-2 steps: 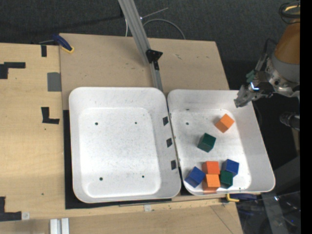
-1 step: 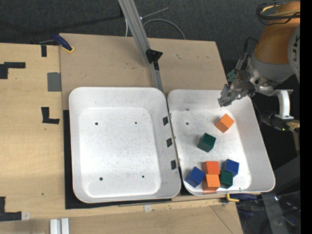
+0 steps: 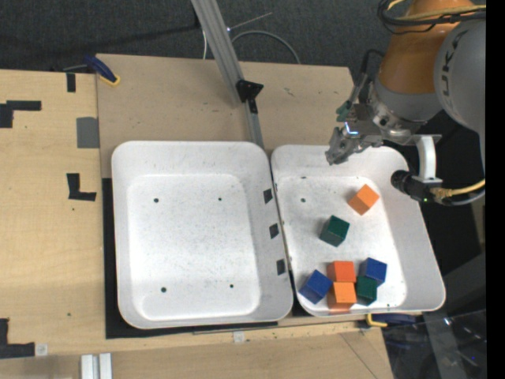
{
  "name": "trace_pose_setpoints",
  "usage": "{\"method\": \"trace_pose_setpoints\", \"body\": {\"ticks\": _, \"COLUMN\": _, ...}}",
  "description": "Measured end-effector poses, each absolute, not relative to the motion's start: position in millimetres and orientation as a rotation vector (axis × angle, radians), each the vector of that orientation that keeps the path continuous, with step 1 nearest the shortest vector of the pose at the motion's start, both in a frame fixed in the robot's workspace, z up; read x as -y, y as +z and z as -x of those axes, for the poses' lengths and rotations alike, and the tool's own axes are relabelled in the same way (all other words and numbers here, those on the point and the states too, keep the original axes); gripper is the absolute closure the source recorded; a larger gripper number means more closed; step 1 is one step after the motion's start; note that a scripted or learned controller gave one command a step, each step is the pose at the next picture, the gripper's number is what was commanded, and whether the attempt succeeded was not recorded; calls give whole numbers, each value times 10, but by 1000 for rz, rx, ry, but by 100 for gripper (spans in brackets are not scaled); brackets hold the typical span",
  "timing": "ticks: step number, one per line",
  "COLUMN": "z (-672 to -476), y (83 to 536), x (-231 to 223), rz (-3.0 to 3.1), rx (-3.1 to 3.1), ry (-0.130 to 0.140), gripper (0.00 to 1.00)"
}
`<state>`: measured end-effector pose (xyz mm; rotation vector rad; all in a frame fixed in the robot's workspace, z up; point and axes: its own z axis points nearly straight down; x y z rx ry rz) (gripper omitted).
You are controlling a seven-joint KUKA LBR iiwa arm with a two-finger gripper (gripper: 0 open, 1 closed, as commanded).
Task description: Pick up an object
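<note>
Nearest the camera, along the front wall of the right bin (image 3: 426, 251), sits a tight cluster of blocks: a blue cube (image 3: 316, 286) at the left, an orange cube (image 3: 342, 294) beside it with a second orange cube (image 3: 342, 271) just behind, a dark green cube (image 3: 366, 289) to their right, and another blue cube (image 3: 375, 270) at the right end. These touch or nearly touch one another.

Farther back, in the middle of the same bin, a lone green cube (image 3: 334, 230) stands apart from the cluster. Beyond it, toward the right wall, a tilted orange cube (image 3: 363, 199) sits by itself.

The left bin (image 3: 126, 212) lies alongside, its inner edge meeting the right bin's on the wooden counter (image 3: 47, 235).

At the far rim of the right bin my hand (image 3: 341, 150) hangs, pointing down and to the left, with nothing between its fingers. It is well apart from every cube; the tilted orange cube is the closest. I cannot tell whether my fingers are apart or together. Behind my hand, my grey wrist rises to the orange band (image 3: 414, 50).
</note>
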<state>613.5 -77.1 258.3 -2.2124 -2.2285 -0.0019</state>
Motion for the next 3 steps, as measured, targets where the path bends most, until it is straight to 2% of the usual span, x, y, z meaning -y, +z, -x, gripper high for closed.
{"method": "trace_pose_setpoints", "body": {"ticks": 1, "z": -6273, "y": 2618, "x": 231, "rz": 2212, "rx": 2229, "ry": -2, "gripper": 100}}
{"method": "trace_pose_setpoints", "body": {"ticks": 3, "z": -6565, "y": 2262, "x": -849, "rz": 2213, "rx": 2227, "ry": 1, "gripper": 100}}
